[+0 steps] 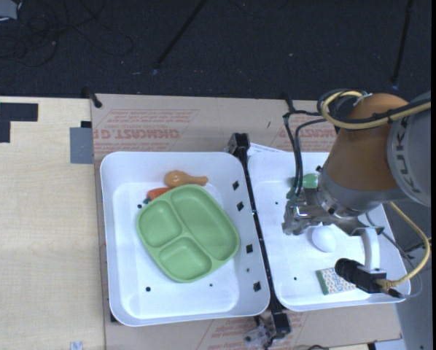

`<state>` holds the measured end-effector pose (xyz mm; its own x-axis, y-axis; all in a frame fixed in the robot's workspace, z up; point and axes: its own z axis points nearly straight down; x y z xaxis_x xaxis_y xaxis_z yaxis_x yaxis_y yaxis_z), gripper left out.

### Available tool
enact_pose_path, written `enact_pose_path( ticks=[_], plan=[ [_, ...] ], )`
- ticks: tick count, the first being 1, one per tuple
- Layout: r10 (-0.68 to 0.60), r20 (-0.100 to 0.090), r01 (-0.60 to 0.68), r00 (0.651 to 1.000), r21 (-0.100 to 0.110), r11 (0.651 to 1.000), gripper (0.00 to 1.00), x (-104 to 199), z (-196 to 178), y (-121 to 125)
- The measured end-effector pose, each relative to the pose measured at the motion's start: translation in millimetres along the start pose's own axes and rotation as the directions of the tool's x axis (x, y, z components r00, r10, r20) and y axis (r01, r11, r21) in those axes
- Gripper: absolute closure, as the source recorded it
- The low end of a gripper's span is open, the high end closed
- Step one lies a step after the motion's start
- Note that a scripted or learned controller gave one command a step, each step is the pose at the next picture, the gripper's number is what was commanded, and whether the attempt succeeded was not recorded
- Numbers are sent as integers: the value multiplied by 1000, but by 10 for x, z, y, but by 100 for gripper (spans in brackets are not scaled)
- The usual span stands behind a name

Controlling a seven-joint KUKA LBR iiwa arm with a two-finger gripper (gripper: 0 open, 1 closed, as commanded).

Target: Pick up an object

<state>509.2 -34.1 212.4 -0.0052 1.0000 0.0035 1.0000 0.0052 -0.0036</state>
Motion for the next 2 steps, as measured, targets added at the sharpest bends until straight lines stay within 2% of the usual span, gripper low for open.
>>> enact_pose_path(
  ticks=[1,2],
  plan=[
    [1,1,-1,1000,1,1000,100,520,65,-20],
    [0,2,0,1000,0,1000,100,1119,-74,-62]
  ],
)
